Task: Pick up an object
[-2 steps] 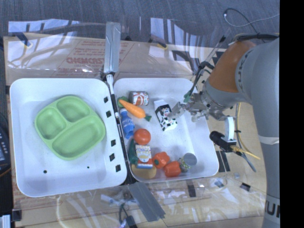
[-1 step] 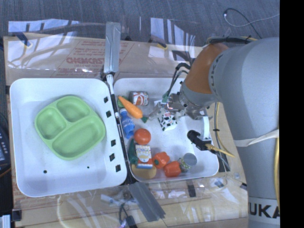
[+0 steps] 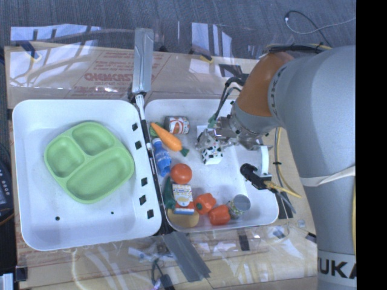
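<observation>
The tool point(image 3: 213, 139), its state impossible to tell, hangs over a small white block with black spots point(image 3: 211, 155), probably light, stiff, best pinched across flat opposite faces.

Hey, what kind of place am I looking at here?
Probably a robotics lab's grasping test bench. A grey KUKA arm reaches over two white bins taped onto cardboard; one holds a green divided plate, the other toy food such as a carrot.

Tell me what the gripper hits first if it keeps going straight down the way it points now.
Most likely the black-and-white spotted toy, which lies right under the gripper in the right bin. Depth is hard to judge from this slanted view, so it could instead touch the bin floor beside it.
</observation>
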Robot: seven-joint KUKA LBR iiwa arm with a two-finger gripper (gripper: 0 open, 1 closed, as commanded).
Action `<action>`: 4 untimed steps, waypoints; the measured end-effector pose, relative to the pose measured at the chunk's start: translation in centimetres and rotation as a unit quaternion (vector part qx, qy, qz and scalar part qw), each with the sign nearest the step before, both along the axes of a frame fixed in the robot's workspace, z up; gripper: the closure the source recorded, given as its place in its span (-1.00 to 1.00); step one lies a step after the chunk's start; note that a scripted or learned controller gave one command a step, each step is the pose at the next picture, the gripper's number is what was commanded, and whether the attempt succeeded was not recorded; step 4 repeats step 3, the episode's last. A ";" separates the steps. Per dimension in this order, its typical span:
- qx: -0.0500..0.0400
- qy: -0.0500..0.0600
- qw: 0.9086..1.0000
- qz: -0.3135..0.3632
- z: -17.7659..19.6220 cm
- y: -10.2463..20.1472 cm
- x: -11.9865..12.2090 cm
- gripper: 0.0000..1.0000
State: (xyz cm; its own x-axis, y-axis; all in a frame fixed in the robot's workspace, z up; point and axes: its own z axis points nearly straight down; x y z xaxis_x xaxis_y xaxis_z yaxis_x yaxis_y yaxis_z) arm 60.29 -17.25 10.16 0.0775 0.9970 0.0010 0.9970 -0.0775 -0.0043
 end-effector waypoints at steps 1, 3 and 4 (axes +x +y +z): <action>-0.001 -0.003 1.000 0.024 10.2 1.6 5.5 1.00; -0.001 0.000 0.999 -0.054 11.6 7.9 1.7 1.00; -0.001 0.000 0.999 -0.054 11.6 7.9 1.7 1.00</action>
